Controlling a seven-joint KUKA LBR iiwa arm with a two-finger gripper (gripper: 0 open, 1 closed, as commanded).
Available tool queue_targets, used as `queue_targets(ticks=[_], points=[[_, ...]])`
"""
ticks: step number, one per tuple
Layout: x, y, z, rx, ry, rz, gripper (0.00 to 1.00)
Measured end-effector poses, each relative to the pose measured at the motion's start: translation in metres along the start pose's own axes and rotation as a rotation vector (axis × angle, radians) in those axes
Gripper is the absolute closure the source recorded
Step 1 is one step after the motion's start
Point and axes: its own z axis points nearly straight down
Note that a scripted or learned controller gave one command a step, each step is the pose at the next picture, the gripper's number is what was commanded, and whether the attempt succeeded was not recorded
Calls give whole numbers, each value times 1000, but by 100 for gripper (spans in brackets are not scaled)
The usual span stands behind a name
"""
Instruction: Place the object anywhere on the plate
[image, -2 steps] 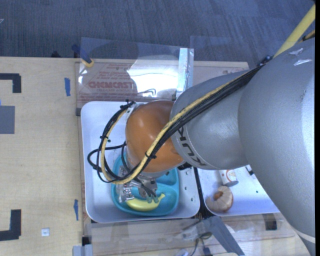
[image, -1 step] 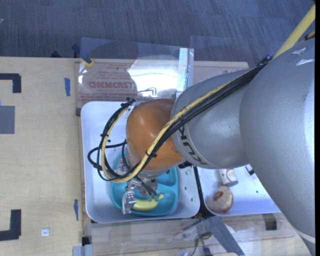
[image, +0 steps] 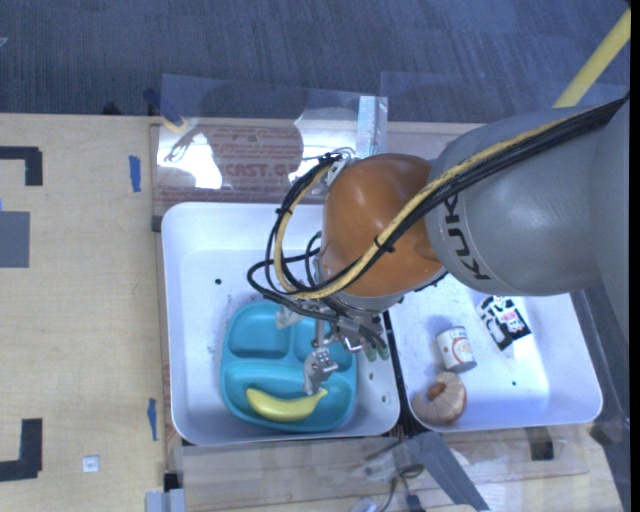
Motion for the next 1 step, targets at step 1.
queue_targets(ticks=[1], points=[[1, -65, -46, 1, -1, 362, 0]])
